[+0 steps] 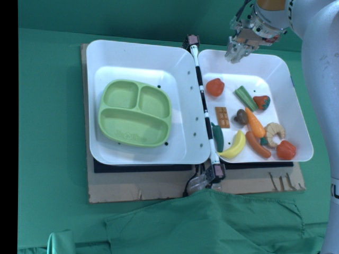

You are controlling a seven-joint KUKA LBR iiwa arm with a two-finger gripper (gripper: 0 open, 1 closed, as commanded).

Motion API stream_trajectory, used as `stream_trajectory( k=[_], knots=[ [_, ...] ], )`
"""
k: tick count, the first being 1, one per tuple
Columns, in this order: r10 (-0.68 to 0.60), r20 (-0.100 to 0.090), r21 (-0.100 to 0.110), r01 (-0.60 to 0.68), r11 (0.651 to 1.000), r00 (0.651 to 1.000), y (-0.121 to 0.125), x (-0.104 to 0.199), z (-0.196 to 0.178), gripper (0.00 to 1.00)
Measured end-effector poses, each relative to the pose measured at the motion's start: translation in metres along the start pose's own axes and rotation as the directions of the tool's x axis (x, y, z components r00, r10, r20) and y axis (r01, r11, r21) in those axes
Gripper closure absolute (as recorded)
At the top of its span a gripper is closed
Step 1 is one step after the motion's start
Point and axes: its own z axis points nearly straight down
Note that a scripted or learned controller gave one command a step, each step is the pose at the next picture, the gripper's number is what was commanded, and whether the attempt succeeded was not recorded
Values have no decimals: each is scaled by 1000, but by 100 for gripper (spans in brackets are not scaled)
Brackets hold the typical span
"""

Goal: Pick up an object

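The gripper [236,54] hung above the right bin's [296,121] far rim, holding nothing; its grip I couldn't tell. The approach was underway; next it needed lowering onto the tomato [214,87] nearby.

Smooth plastic green tray [135,112]; glossy white bins [183,62]; green cloth [206,224].

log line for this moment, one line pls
stage: pre-grasp | gripper: above far rim of right bin, holding nothing | toy food: in right bin, untouched | green plate: in left bin
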Motion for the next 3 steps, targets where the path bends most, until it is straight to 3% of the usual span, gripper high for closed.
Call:
stream_trajectory(
  k=[1,2,3],
  knots=[
    [-3,-3,1,3,1000,1000,0,10,-28,100],
    [-2,-2,4,2,1000,1000,-1,9,-26,0],
    [-2,-2,4,2,1000,1000,-1,9,-26,0]
  ],
)
